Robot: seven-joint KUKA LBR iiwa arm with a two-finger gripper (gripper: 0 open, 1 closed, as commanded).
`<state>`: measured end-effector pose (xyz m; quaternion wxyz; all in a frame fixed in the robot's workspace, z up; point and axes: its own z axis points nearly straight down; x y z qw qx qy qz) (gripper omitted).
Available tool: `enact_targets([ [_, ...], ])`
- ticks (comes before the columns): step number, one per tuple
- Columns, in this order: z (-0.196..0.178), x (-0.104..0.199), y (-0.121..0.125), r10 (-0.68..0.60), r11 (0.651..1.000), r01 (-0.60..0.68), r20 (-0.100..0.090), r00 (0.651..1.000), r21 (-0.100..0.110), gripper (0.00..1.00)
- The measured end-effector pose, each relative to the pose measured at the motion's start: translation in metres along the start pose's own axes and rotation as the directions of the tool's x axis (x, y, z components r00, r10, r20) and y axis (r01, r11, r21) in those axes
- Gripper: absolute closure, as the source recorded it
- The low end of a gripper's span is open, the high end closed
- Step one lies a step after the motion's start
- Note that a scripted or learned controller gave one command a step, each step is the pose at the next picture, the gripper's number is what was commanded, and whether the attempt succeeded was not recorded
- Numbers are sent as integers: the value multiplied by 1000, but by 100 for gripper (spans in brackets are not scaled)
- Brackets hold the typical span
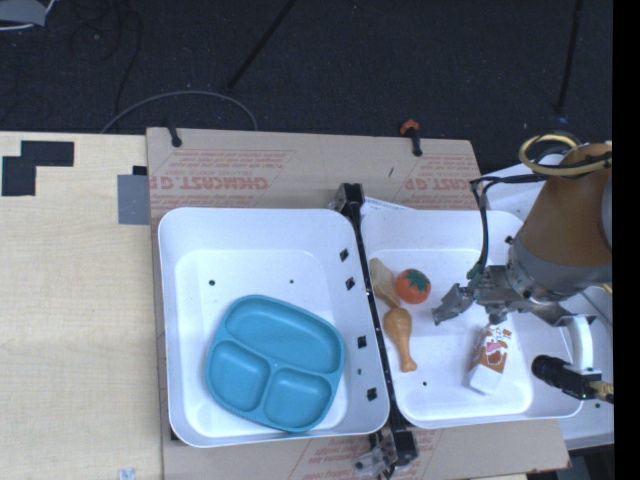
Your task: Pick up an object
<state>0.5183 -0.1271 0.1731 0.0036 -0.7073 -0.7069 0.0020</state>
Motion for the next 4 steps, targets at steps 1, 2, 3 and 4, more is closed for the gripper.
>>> enact_targets([
  [1,64,3,-3,-1,1000,1,0,1000,0,0],
  [2,51,1,-3,6,1000,-6,0,1000,-2,100],
  [3,9,-2,-1,1,1000,-1,2,1000,-8,100],
  [4,-53,-5,-4,-1,1000,1,3,1000,-11,100],
])
